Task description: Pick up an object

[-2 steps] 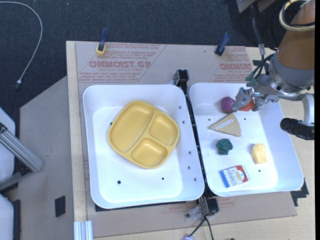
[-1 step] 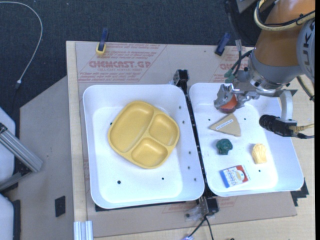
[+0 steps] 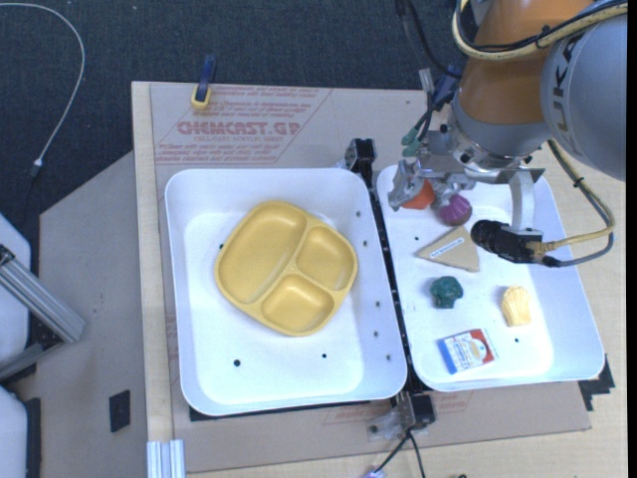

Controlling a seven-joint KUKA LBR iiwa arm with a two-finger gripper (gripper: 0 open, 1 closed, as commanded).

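Over the right bin (image 3: 567, 352), the claw (image 3: 410, 182) hangs beside the purple object (image 3: 455, 208); its grip state cannot be told.

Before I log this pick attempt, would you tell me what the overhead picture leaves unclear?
- Gripper: the wrist hides its fingers in the camera view.
- Orange object: mostly covered by the gripper, so its kind is unclear.
- Purple object: partly under the arm.
- Red-and-white packet: print too small to read.
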